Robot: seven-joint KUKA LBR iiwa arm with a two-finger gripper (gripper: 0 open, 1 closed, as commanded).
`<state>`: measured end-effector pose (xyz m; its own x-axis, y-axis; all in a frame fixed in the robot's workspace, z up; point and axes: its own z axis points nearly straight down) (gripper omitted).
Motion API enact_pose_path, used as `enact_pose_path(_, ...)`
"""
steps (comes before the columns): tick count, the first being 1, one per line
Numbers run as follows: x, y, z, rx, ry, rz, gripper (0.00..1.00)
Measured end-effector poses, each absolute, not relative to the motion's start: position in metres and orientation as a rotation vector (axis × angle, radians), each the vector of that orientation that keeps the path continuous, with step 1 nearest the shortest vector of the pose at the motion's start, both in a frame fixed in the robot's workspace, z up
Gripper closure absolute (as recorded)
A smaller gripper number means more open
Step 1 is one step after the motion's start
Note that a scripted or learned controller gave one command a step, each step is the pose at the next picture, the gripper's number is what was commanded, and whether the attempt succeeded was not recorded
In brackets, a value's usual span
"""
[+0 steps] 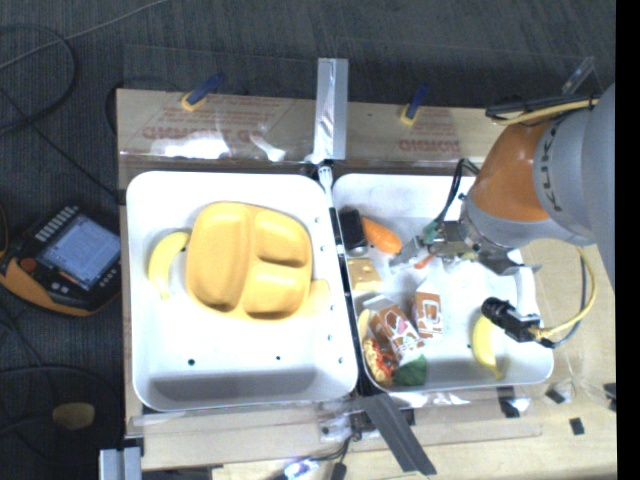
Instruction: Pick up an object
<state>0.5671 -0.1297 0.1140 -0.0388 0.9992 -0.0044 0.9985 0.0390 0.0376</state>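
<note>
Hovering over the right bin [530, 368], my gripper [432, 248] risked nudging the carrot [381, 235]; couldn't tell my jaw state.

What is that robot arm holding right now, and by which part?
It cannot be told: the end effector sits low in the right bin near the orange carrot, with its tip too blurred to judge.
</note>
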Motion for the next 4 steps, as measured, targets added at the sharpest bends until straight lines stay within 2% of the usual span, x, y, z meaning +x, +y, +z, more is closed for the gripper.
enact_pose_path(1, 0.598, -0.179, 0.089, 1.948, 2.452, 0.004, 0.00)
enact_pose_path(2, 0.666, -0.110, 0.089, 1.738, 2.604, -0.003, 0.00)
enact_pose_path(3, 0.666, -0.110, 0.089, 1.738, 2.605, -0.003, 0.00)
enact_pose_path(4, 0.665, -0.109, 0.097, 1.736, 2.611, -0.010, 1.00)
